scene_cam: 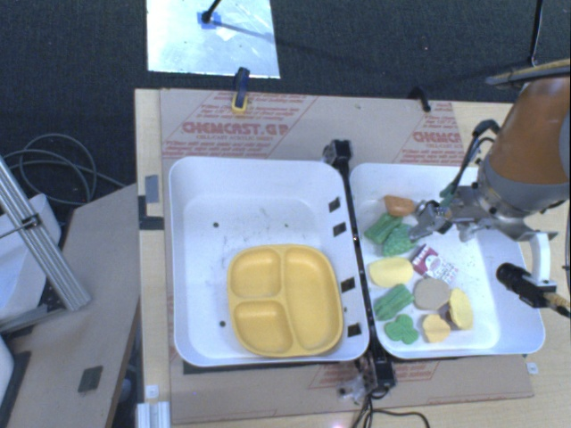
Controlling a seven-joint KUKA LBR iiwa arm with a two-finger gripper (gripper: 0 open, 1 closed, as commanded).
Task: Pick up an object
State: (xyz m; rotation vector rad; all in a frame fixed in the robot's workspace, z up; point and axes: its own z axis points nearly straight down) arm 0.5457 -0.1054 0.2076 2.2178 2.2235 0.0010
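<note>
1. Objs to pick lie in right bin (513,333), clustered on its left half; far end: orange piece (399,206); just near of it, green ridged pieces (389,233).
2. Mid cluster: pale yellow lump (391,272), w/ red-white packet (430,262) just right of it; nearer: green piece (393,300), tan round disc (432,293), yellow slice (460,309), small yellow piece (435,328), green clover-like shape (402,330).
3. Gripper (426,218) sits low over bin's far-left part, tip beside green ridged pieces; jaws: can't tell if open or closed, nor if anything is gripped.
4. Arm (535,141) comes in from right; orange band above wrist.
5. Left bin (201,194) holds yellow divided tray (285,298) at its near side; 3 compartments.
6. Black clips (339,230) run along wall between bins.
</note>
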